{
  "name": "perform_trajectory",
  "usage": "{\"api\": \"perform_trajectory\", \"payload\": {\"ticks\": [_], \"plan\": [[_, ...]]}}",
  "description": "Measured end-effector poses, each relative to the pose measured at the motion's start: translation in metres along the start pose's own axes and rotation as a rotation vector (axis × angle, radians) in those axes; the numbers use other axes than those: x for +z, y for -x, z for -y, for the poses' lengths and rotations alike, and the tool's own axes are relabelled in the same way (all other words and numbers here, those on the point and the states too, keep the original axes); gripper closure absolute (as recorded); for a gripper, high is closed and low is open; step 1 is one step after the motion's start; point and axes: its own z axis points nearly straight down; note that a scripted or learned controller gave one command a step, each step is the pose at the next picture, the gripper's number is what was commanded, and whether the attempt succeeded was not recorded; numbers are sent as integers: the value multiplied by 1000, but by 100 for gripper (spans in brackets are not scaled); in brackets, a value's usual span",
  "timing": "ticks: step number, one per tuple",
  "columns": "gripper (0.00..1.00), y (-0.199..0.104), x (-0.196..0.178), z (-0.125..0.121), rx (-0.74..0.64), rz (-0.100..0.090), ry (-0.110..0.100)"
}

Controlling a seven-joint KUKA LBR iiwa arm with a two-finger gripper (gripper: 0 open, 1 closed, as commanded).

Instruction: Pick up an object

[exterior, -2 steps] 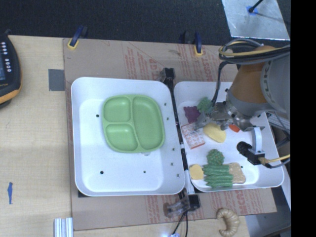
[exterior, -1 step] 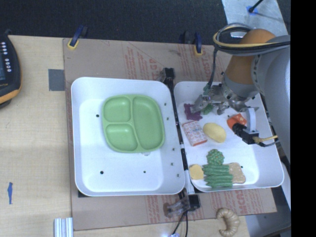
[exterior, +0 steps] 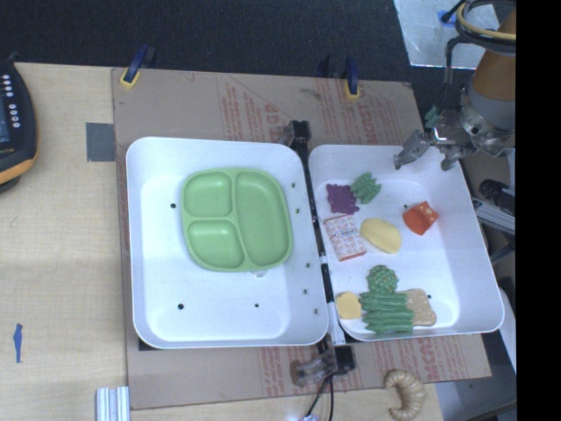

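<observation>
Left bin (exterior: 149,261) holds a green divided plate (exterior: 237,219). Right of that plate, the right bin (exterior: 465,270) contains a yellow potato-shaped piece (exterior: 381,235), purple piece (exterior: 342,198) and red piece (exterior: 420,217). Gripper (exterior: 429,152) hovers beyond them at the far rim, fingers spread, holding nothing.

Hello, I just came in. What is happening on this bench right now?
A robot arm reaches in from the right, its gripper open over the far edge of the right bin and holding nothing. That bin holds small toy foods, such as a red piece. The left bin holds a green divided plate.
</observation>
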Motion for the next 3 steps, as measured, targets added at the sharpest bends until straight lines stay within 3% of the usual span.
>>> {"api": "perform_trajectory", "payload": {"ticks": [1, 2, 3], "plan": [[0, -57, 97, 67, -5, -11, -25], [100, -53, 80, 62, -5, -6, -13], [0, -53, 81, 62, -5, -6, -14]]}}
